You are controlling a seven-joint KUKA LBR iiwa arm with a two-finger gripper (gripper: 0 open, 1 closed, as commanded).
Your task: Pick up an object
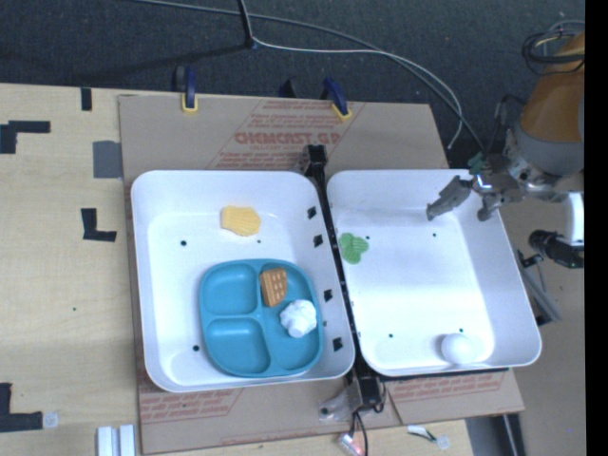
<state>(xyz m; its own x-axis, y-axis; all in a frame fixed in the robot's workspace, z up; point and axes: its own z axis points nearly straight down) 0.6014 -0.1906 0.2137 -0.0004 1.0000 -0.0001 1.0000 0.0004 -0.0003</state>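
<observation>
**Gripper empty at right bin's far edge, no pick started**

I read the gripper (467, 199) as spread open with nothing between the fingers, hanging over the far-right corner of the right bin (494, 283), roughly above its rim.

Candidates, relative to that bin:
- green object (353, 248) inside it, against its left wall, just beside the divider between bins
- white ball (462, 348) inside it, near its front wall
- yellow piece (241, 220), well left of it, loose on the floor of the left bin (157, 255)
- blue tray (233, 345) further left and forward, carrying a waffle-like piece (274, 286) and a white lump (299, 318)

Risks as I see them:
- green one sits tight to the wall, so one finger may land on the rim or divider instead of closing around it
- ball will probably roll off a slightly off-centre close
- it is white on white, so localisation may be poor
- tray items touch compartment ridges, so fingers could snag the tray

Open room: the middle of the right bin's floor is bare, a good descent zone. The overhead cable (380, 55) runs beyond its far side.
</observation>
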